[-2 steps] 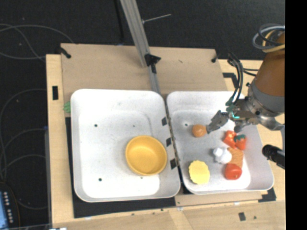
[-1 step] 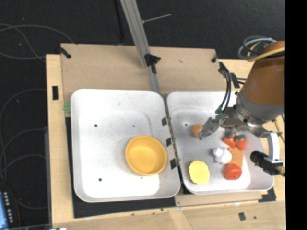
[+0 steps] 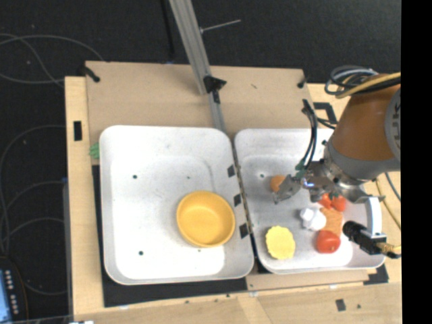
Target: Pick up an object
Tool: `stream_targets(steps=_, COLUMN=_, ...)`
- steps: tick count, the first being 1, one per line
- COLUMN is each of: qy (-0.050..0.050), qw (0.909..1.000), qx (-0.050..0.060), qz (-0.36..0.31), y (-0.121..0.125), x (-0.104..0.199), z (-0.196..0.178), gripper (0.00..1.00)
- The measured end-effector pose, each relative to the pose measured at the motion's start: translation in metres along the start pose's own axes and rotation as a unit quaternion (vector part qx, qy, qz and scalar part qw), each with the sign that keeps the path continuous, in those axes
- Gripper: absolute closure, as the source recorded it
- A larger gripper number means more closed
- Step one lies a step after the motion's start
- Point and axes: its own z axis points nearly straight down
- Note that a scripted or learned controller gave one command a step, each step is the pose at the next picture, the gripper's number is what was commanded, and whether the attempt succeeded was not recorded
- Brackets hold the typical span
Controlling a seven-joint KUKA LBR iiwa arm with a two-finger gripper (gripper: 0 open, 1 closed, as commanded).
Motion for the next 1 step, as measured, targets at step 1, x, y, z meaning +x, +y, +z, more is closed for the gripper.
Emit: stream_targets(steps=1, qy=0.000, qw=1.0000, qx=0.002, qz=0.001, y=-0.0005, x=0.0033, z=0.0434, gripper=0.00)
